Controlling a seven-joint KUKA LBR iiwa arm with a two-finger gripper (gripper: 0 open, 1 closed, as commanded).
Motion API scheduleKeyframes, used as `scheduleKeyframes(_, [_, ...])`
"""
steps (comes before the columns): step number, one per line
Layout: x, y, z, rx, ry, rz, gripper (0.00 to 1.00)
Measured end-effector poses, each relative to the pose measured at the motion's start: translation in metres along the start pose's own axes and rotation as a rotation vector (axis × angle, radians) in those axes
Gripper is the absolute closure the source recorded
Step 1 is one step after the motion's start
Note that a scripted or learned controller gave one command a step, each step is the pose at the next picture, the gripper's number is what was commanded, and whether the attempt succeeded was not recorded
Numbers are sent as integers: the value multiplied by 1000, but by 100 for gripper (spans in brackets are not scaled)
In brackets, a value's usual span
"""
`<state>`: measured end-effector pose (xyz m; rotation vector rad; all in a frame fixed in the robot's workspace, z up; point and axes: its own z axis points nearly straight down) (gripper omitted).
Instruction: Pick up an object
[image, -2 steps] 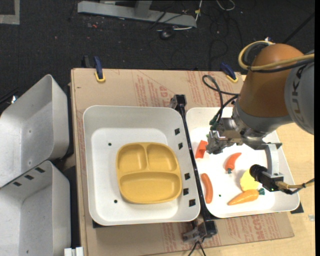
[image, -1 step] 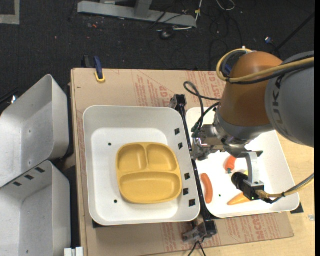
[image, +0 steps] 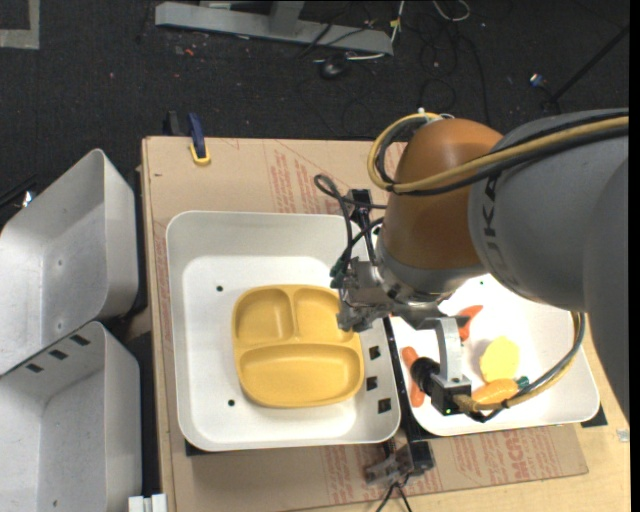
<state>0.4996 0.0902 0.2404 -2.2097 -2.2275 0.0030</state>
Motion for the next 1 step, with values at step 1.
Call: scheduleKeyframes(1, [-4,1,-1,-2,-2,7,0])
